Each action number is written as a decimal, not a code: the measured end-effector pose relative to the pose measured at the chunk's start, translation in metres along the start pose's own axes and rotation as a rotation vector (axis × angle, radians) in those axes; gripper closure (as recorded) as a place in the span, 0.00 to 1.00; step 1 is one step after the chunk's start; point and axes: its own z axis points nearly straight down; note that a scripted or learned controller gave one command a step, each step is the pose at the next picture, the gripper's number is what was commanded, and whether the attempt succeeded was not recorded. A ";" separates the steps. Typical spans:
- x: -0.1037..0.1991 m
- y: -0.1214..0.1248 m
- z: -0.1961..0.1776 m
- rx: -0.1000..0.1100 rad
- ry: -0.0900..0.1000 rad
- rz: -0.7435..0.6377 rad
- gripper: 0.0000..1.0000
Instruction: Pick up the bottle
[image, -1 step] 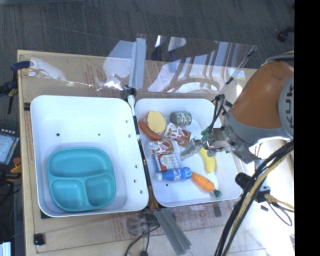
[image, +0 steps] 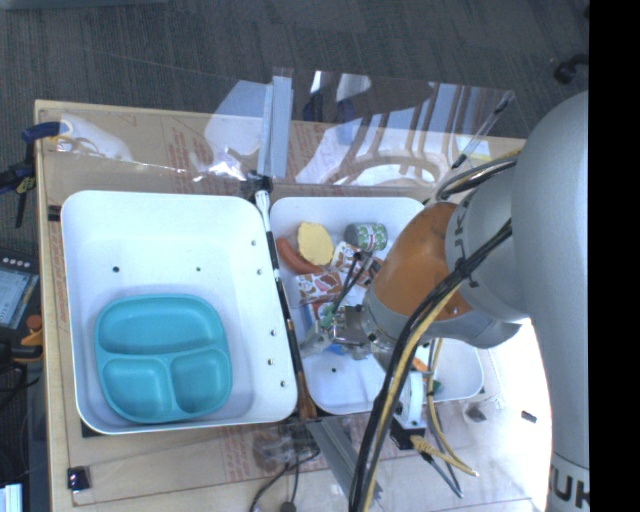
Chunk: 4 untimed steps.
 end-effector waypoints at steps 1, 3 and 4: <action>-0.001 0.077 0.020 0.002 0.002 -0.186 0.00; 0.019 0.146 0.012 0.011 -0.003 -0.111 1.00; 0.098 0.163 -0.083 -0.003 0.000 -0.098 1.00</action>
